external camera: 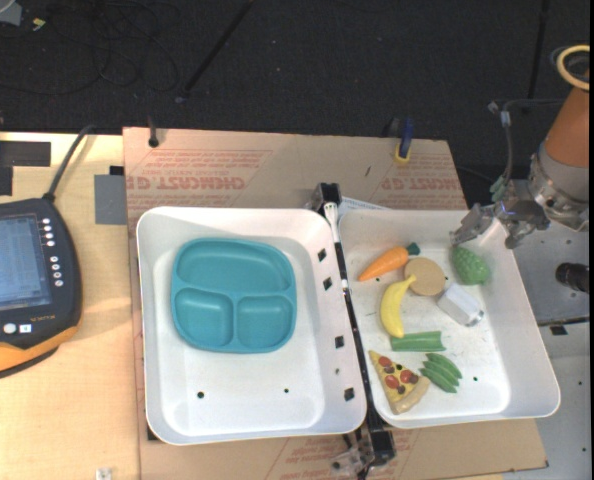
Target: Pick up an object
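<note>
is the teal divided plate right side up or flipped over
Right side up. The teal plate lies flat in the left bin, and its three recessed compartments face the camera, with nothing in them.

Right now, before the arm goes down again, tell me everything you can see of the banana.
The banana is a smooth yellow toy, plastic by its look, curved, with a darker tip at its upper end. It lies flat in the right bin, running from upper right to lower left. Its upper end meets the tan round piece; the carrot lies just above, and the green bean just below.
</note>
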{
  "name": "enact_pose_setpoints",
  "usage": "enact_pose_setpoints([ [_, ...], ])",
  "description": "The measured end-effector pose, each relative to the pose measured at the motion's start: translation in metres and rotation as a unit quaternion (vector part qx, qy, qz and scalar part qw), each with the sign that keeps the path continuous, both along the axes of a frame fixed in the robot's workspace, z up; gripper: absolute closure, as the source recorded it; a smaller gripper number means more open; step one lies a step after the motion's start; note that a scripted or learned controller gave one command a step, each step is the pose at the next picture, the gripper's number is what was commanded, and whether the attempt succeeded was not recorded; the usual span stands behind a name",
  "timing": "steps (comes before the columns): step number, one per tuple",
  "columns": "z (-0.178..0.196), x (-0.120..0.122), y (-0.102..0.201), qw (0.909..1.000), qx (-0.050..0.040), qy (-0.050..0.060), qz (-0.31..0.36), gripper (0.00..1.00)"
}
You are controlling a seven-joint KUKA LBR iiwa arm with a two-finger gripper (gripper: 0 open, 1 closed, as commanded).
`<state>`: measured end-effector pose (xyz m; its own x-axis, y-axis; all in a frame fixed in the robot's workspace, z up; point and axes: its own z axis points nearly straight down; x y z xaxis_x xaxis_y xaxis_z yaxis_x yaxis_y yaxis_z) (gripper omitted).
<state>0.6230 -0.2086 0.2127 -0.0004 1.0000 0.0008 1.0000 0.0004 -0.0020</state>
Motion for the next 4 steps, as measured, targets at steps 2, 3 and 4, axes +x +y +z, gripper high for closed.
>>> enact_pose_setpoints([
  [2, 0.041, 0.005, 0.053, 1.0000, 0.0004, -0.002, 0.002, 1.00],
  [3, 0.060, -0.032, 0.093, 1.0000, 0.0009, 0.000, 0.001, 1.00],
  [4, 0.057, -0.057, 0.128, 1.0000, 0.0005, 0.001, 0.001, 1.00],
])
